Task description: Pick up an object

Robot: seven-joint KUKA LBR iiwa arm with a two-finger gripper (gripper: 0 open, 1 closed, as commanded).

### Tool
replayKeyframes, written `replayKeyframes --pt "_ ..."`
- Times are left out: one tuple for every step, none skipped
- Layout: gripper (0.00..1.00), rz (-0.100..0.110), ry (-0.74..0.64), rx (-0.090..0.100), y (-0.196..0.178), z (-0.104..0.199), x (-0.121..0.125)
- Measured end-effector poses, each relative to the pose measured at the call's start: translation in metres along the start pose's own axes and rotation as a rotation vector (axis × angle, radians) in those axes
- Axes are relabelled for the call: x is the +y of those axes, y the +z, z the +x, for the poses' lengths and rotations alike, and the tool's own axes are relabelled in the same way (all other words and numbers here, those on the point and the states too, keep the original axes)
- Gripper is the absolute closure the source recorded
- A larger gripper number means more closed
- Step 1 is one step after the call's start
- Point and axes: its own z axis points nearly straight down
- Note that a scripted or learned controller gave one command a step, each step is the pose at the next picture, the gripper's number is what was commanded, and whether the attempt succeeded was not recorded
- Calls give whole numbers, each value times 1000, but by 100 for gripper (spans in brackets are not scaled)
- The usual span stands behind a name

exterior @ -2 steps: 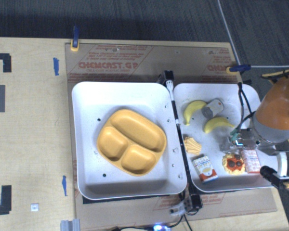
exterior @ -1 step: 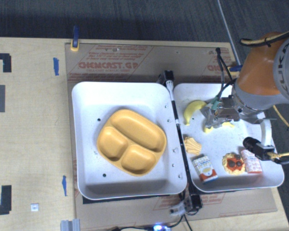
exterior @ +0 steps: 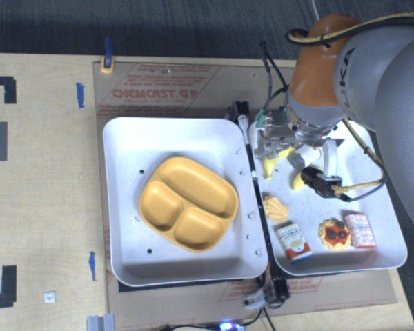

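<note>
At the frame's lower right, in the right bin (exterior: pixel 390 254), lie a small carton (exterior: pixel 292 241), a pizza toy (exterior: pixel 334 233) and a pink box (exterior: pixel 359 229), close together. Just above the carton sits a ridged chip (exterior: pixel 277 207). Left of centre, the left bin (exterior: pixel 124 136) holds a yellow tray (exterior: pixel 187 203). Higher, the claw (exterior: pixel 279 143) hangs over the right bin's upper left corner above a yellow piece (exterior: pixel 270 164); open or closed, I cannot tell. The tabletop (exterior: pixel 41 185) spreads left.

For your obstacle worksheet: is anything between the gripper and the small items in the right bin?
Nothing visible. The gripper sits low at the right bin's far left corner, beside a yellow piece; the carton and chip lie nearer the camera, uncovered.
</note>
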Motion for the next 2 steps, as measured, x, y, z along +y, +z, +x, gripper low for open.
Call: replayKeyframes --pt "100 2 3 -1 0 -89 -80" --pt "0 1 3 -1 0 -89 -80"
